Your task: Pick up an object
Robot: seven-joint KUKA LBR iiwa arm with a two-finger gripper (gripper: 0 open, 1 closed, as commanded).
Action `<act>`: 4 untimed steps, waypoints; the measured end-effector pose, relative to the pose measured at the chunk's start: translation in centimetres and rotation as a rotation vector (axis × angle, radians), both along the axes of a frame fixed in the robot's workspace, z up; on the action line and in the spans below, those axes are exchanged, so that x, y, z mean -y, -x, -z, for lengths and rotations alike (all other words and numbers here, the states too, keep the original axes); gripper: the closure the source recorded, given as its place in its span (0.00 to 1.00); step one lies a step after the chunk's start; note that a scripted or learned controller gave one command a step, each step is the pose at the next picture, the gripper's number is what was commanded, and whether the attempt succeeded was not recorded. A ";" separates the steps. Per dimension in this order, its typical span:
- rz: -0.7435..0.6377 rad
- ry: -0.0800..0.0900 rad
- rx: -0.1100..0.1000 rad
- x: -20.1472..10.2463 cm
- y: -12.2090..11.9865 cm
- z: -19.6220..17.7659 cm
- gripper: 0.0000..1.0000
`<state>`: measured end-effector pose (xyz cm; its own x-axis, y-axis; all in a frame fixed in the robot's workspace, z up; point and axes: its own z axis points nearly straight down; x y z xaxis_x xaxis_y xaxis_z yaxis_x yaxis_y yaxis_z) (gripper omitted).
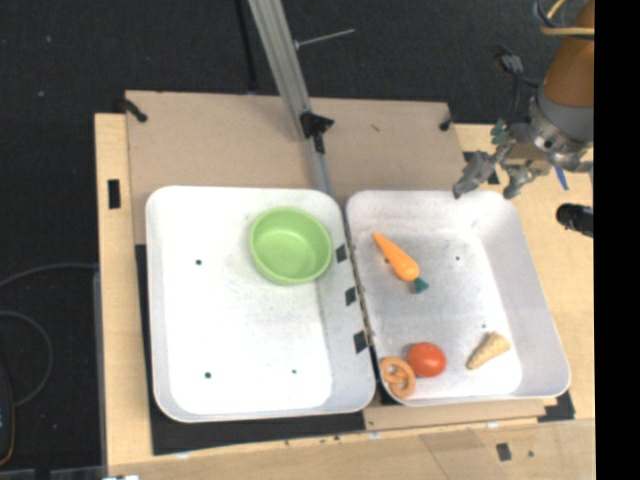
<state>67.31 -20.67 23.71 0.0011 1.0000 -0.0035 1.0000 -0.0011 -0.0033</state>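
Observation:
The right bin holds an orange carrot with a green tip, a red tomato, a pretzel at the front left corner and a tan wedge of bread or cheese. A green bowl sits in the left bin. My gripper hangs open above the right bin's far right corner, with nothing between its fingers. It stands well apart from all the objects.
A slanted metal pole with a clamp reaches down to the gap between the two bins. Both bins rest on a brown board over the wooden bench. Black clips sit along the divide.

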 end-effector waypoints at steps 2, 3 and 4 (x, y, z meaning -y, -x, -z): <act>0.001 -0.001 -0.001 -0.4 0.9 11.5 0.00; 0.000 0.002 0.009 -0.3 0.7 9.9 1.00; -0.004 -0.001 0.012 -0.1 0.1 3.4 1.00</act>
<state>67.22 -20.56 20.31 -0.0029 1.0000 -0.0022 1.0000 0.0029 0.0088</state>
